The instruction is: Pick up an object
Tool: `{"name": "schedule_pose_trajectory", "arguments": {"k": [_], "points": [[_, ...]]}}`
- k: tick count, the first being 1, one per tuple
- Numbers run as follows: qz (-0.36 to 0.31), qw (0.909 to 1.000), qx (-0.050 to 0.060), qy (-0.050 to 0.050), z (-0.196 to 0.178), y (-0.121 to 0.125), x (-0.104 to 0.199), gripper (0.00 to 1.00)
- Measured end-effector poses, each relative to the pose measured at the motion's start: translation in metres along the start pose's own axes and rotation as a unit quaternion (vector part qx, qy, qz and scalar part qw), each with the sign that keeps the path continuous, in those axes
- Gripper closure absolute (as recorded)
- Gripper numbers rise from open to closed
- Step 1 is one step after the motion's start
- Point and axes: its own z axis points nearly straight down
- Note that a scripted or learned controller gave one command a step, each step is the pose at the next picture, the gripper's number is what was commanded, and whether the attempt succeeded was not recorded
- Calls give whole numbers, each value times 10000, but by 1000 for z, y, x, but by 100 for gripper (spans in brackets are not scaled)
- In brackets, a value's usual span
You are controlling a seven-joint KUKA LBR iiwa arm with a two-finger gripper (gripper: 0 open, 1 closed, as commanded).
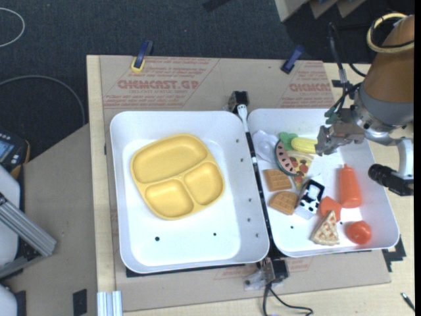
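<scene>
My gripper (327, 142) hangs over the back of the right bin (385, 206), reaching in from the right. Just to its left lies a yellow and green corn cob (296, 143), touching or nearly touching the gripper. In front of the corn sits a round watermelon-like slice (289, 160). Further forward are two tan waffle pieces (276, 180), a black and white block (310, 197), an orange bottle (348, 186), a pizza wedge (325, 230) and a red tomato (359, 232).
The left bin (125, 196) holds a yellow divided plate (176, 175). A raised ridge (253, 170) separates the two bins. A crumpled white item (263, 140) lies at the right bin's back left. A black part of the arm (388, 176) juts over the right rim.
</scene>
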Motion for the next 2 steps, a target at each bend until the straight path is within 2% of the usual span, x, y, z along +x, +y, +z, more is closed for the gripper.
{"name": "schedule_pose_trajectory", "arguments": {"k": [1,2], "points": [[1,10000,2,-3,7,-4,55,100],[2,10000,-25,-8,-9,-9,99,100]]}}
